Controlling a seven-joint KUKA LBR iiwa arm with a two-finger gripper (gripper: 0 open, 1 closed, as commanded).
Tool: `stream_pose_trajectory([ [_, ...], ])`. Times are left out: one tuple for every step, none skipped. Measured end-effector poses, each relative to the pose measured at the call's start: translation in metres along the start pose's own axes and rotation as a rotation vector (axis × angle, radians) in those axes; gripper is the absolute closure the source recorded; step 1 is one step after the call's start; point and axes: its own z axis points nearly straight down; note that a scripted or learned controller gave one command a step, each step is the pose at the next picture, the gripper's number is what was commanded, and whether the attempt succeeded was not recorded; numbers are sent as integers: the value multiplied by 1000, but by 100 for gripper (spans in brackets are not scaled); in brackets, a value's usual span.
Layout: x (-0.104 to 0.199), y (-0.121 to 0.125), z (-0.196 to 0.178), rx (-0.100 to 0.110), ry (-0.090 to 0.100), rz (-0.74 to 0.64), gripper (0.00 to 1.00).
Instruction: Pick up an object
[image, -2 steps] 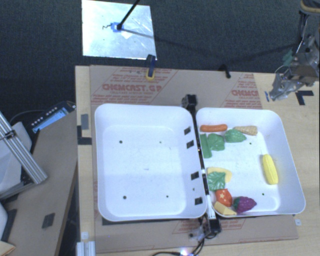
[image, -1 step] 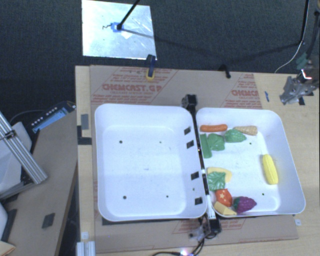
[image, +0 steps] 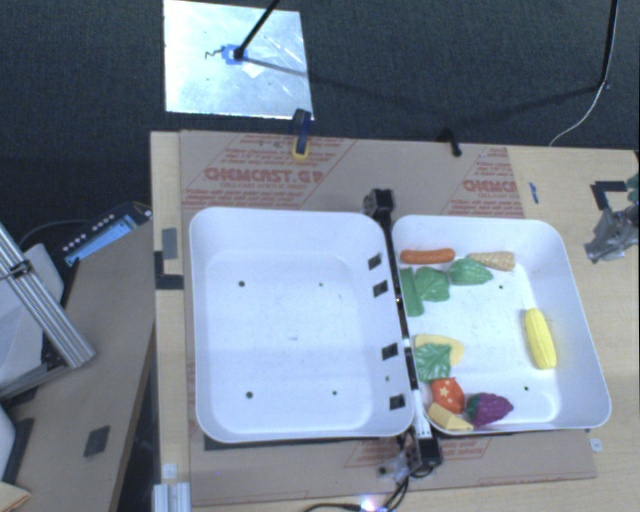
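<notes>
I have the claw (image: 610, 238) parked at the far right edge of the camera view, outside the right bin (image: 572, 300) and level with that bin's upper right corner. It reads as a blurred grey shape, and I cannot tell how it is set, nor see anything in it.

Everything I could pick sits in the right bin, all to the left of the claw and lower in the view. Nearest to it is the yellow corn cob (image: 540, 338), lying lengthwise close to the bin's right wall, below and slightly left of the claw. Farther left, near the bin's top edge, a tan corn-like piece (image: 491, 261) lies just beside a green leaf (image: 470, 272), and beyond them an orange-red sausage (image: 427, 256). A larger green leafy piece (image: 429, 287) lies under the sausage, close to the divider between the bins.

Well below the claw and far to its left, along the divider, I see a green-and-yellow piece (image: 436, 357), then a red tomato-like item (image: 447, 394) touching a purple grape bunch (image: 488, 408), with a small yellow piece (image: 446, 419) at the bottom corner.

The left bin (image: 290, 320) lies farthest from the claw, across the divider. Both bins rest on a brown cardboard sheet (image: 330, 165).
</notes>
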Motion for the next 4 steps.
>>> stream_pose_trajectory([
  [-26,3,-31,-2,-2,-1,100],
  [-47,3,-67,-3,-3,-1,100],
  [-89,3,-93,-2,-4,1,100],
  [-41,13,18,10,3,-8,100],
])
